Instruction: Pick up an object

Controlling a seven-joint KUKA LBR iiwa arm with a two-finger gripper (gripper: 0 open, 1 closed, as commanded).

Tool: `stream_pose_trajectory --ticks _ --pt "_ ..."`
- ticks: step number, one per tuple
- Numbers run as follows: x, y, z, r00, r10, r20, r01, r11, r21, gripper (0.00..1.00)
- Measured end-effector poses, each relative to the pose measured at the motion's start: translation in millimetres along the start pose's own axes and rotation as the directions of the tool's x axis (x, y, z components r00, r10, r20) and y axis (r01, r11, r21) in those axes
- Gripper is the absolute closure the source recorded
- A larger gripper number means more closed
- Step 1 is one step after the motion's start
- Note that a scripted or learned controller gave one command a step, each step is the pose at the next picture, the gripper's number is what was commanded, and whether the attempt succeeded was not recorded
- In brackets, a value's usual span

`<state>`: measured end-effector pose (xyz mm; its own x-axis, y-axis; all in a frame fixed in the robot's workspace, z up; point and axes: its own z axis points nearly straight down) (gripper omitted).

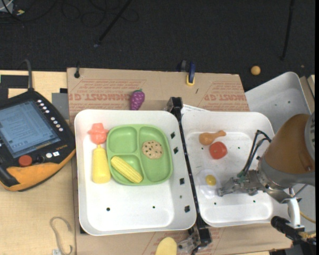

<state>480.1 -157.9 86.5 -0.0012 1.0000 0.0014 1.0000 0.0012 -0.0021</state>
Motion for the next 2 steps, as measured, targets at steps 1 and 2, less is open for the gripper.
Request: stream_pose_trajectory --ticks 1,2 --pt "-2 0 -12 1.000 0.007 0.000 -0.007 1.000 -0.002 1.00" --pt "-6 0 -54 1.000 0.003 0.002 -0.003 1.000 -0.003 1.00"
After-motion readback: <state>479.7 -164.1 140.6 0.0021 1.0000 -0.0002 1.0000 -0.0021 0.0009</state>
